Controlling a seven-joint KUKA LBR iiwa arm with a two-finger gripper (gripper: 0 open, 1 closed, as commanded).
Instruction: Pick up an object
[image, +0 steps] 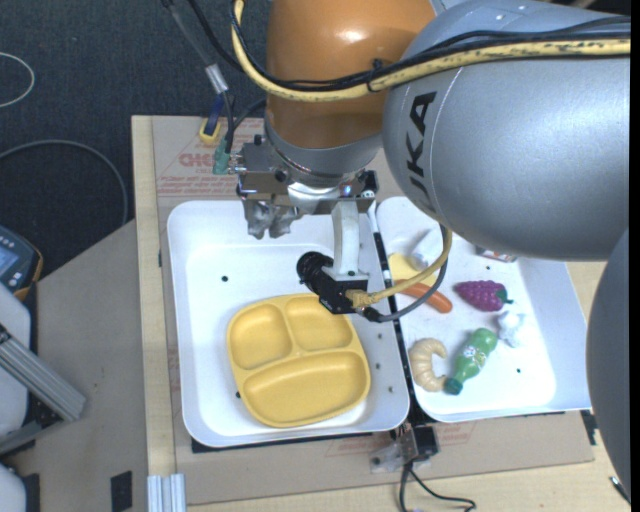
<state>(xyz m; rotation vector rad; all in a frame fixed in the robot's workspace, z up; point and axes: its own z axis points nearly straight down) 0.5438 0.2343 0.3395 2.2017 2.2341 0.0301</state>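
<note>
Hovering over bare floor near the left bin's back wall, gripper, closure unclear, yellow tray in front

The arm is glossy grey with an orange band above the wrist; a yellow cable loops across it. Both bins are white. In the left one lies a yellow divided plate. The right bin holds purple grapes, a green bottle, a tan croissant, an orange carrot and a small white piece. The counter is pale tan, with red lettering at its far edge.
</note>
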